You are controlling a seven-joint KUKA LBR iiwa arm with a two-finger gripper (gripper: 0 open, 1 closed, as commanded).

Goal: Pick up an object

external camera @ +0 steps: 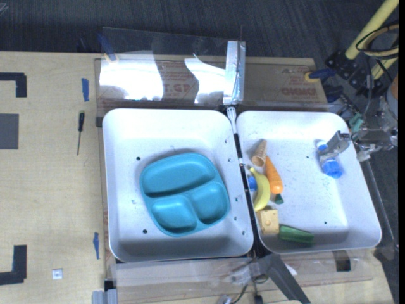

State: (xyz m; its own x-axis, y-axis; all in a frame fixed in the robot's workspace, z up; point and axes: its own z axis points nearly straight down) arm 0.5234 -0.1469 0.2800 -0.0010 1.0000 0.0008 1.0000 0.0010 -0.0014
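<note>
The gripper sits at the right of the frame over the right bin, with a small blue object at its tip. Whether the fingers are closed on it I cannot tell. This looks like the grasp step; next comes a clean lift.

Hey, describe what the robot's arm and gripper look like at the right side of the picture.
The gripper is small and metallic grey with blue parts at its fingers, one piece rounded and bright blue. Behind it, the wrist is a grey and silver block, blurred at the frame's edge. Black cables run above it, along with a thick yellow hose.
</note>
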